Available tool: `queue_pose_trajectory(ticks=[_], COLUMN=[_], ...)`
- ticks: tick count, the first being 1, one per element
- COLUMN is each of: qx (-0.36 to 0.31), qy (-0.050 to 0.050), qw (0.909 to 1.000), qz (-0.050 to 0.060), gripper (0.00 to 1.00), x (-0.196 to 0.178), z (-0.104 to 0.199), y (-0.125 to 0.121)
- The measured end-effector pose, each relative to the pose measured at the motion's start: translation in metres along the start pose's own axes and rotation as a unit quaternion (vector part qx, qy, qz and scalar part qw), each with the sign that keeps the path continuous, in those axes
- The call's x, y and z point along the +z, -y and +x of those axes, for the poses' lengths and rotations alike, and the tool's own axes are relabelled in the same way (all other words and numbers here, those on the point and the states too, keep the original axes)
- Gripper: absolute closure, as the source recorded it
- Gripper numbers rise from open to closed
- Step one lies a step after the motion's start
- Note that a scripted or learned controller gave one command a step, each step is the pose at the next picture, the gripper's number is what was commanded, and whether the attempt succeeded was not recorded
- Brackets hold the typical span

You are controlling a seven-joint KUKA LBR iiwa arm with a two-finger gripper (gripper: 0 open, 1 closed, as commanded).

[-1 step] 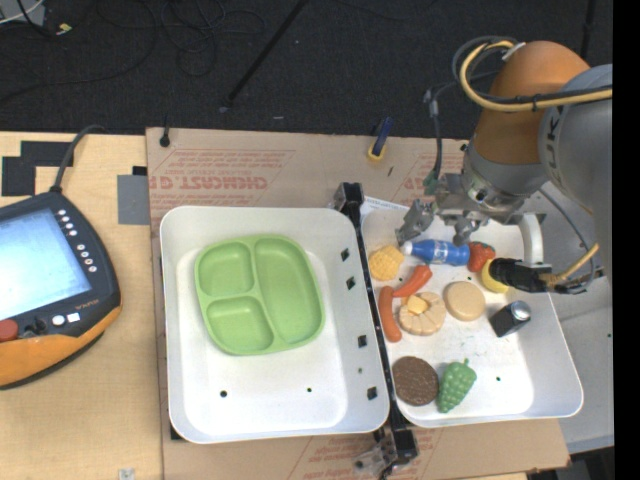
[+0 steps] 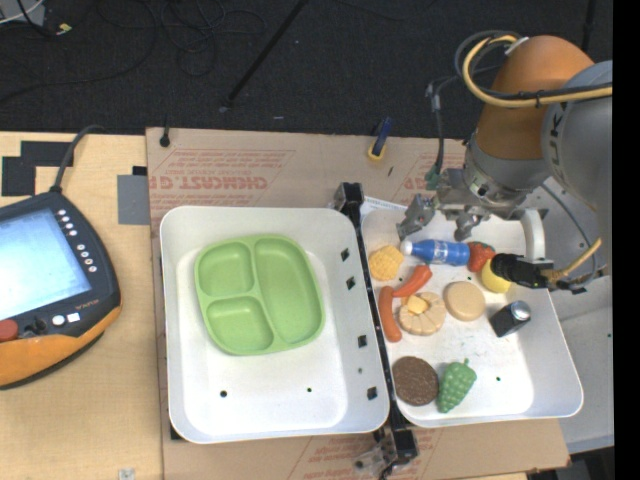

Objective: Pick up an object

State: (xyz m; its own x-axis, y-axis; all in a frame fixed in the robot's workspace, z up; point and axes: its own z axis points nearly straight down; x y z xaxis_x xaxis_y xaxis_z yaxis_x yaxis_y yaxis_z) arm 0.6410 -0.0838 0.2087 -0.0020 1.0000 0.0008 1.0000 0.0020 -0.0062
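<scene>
Cardboard-covered bench [image 2: 250, 163], two white bins [image 2: 190, 388] side by side, handheld control pendant [image 2: 45, 278] perhaps overhanging left edge

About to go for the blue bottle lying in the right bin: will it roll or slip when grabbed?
The blue bottle lies on its side, round-bodied, so it probably rolls if nudged. It looks smooth and may slip. The corn and red piece at its ends may hamper it.

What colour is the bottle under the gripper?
Blue bottle with a white cap end, seen in the camera view.
</scene>
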Motion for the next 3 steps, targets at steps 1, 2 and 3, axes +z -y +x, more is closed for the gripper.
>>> queue_pose_trajectory(ticks=[1,2,3], qx=[0.000,0.000,0.001], qy=[0.000,0.000,0.000], qw=[1.0000,1.0000,1.0000], qz=[0.002,0.003,0.001], gripper=[0.00,0.00,0.00], x=[0.049,0.105,0.124], z=[-0.005,-0.005,-0.003], y=[0.005,0.017,0.018])
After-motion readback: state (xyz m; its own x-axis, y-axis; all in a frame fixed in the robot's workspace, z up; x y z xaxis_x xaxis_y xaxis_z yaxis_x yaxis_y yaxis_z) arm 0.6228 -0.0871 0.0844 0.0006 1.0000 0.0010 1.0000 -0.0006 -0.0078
